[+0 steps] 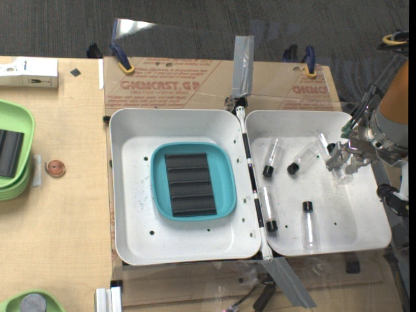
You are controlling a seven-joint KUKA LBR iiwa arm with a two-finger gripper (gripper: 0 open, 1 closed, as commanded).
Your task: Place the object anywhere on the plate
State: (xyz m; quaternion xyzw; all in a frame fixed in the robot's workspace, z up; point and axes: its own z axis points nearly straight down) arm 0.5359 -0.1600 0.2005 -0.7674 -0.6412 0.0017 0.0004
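Observation:
A teal plate [224,174] with a black ridged insert [190,184] lies in the left bin [130,194]. Several clear vials with black caps lie in the right bin [364,233]: one [271,155] near the top left, one [299,161] beside it, one [266,210] along the left wall and one [308,225] toward the front. Another clear vial [323,141] lies right by my gripper [341,162], which hangs low over the right bin's right side. I see nothing clearly held in it.
Cardboard [195,83] sits behind the bins, held by clamps. Green dishes [19,142] and a small round piece [56,168] rest on the wooden bench at the left. The arm's grey and orange body [393,116] stands over the right bin's right edge.

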